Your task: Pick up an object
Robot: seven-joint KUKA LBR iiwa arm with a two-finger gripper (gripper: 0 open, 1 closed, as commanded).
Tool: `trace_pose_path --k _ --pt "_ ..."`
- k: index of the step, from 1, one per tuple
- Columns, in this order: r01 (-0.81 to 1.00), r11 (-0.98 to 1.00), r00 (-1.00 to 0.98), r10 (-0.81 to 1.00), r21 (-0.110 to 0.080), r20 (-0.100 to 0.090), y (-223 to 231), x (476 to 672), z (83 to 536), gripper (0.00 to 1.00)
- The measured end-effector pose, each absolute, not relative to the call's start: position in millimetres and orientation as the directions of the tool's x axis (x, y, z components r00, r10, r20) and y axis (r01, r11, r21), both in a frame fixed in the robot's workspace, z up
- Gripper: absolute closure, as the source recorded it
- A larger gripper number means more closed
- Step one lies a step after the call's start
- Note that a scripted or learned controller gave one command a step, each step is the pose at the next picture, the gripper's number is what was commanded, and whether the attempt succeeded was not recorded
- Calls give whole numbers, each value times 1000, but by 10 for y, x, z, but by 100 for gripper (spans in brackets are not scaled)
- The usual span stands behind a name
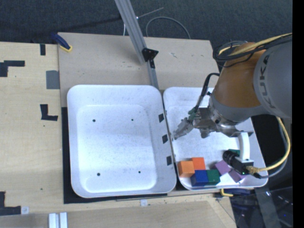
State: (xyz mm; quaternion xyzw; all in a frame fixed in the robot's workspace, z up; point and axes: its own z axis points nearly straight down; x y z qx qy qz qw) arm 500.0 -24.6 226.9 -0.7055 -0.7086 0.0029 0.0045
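Observation:
Several small blocks lie huddled at the near edge of the right bin [183, 96]: two orange blocks [186, 167], a blue block [200, 176], a green block [213, 176] and a purple block [222, 167]. My gripper [180, 129] hovers over the left side of the right bin, close to the wall shared by the two bins. It is above and to the left of the blocks, apart from them. Its fingers are open and hold nothing. The orange-banded wrist [237, 84] hides part of the bin's right side.
The left bin [114, 141] has a bare white floor. A slanted grey metal bar [133, 25] runs from the top down to the bins' far edge. A black and white fitting with a yellow cable [237, 160] sits by the blocks' right.

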Motion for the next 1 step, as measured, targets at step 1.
trace_pose_path --k 1 --pt "1000 0 0 1000 -1 0 -278 5016 2308 0"
